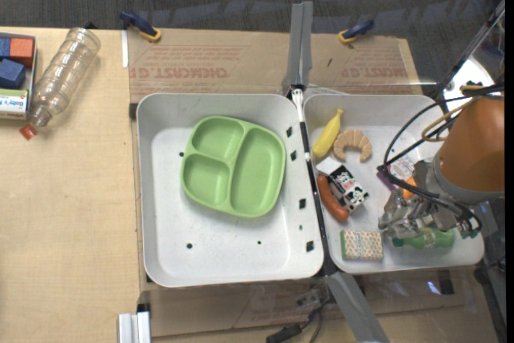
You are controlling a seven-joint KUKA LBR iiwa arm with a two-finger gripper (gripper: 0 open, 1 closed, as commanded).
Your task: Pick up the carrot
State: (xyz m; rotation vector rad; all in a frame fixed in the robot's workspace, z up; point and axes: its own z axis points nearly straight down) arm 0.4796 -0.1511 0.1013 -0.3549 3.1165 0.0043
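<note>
In the right bin [474, 257], a small orange patch that looks like the carrot [409, 189] shows at the left of the arm's wrist; the arm hides most of it. My gripper [401, 219] reaches down into the right half of this bin, just below that orange patch and beside a green object [426, 238]. Cables and the orange wrist band [478, 144] cover the area above it.
Also in the right bin lie a yellow banana [328, 132], a croissant [353, 144], a red-orange sausage-like piece [332, 199], a black-and-white item [348, 186] and a speckled cracker-like block [362, 244]. The left bin [161, 237] holds a green divided plate [234, 166].
</note>
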